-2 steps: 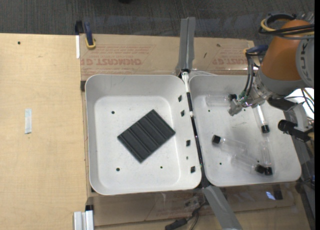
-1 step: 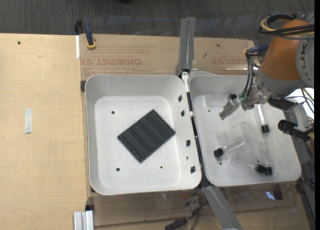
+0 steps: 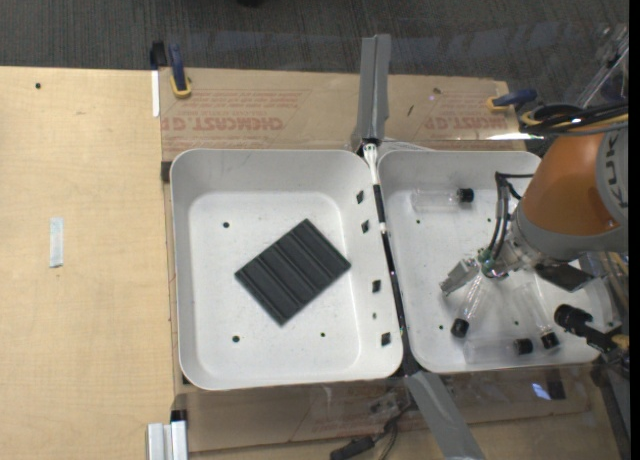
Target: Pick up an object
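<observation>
We're at the reach step: gripper (image 3: 470, 278) low in the right bin (image 3: 430, 348), over clear tubes (image 3: 465, 303). Can't tell fingers' state tbh. Next: close, then lift.

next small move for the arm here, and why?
Probably lower the pincer a little onto the small clear items beneath it in the right bin. It hangs low over that clutter, and nothing shows between its tips; the dark ridged pad lies in the left bin.

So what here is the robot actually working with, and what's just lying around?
Part of the job:
gripper, down in the right bin
dark ribbed slab in the left bin

Just lying about:
blue clamps on the cardboard
small grey strip on the bench
</observation>
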{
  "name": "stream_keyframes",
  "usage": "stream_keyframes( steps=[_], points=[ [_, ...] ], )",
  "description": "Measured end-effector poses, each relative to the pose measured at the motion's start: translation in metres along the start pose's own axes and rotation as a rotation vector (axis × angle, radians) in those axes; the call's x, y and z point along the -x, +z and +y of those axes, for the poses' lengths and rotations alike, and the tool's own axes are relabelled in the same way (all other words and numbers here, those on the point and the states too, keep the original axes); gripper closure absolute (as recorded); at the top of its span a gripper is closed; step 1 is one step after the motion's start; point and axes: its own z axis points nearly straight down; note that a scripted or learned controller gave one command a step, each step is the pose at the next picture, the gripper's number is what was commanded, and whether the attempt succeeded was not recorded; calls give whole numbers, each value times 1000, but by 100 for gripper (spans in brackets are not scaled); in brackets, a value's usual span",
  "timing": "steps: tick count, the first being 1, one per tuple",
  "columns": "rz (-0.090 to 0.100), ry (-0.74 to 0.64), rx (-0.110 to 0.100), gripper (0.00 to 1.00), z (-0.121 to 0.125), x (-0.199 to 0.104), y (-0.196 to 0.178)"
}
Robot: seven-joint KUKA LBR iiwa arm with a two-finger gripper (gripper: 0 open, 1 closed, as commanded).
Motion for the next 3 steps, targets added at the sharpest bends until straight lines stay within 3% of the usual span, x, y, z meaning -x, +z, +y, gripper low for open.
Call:
stream_keyframes(
  steps=[1, 2, 3],
  points=[
    [-1, 3, 1, 100, 0, 1, -9],
    [-1, 3, 0, 0, 0, 1, -9],
    [0, -53, 0, 0, -16, -35, 0]
  ],
)
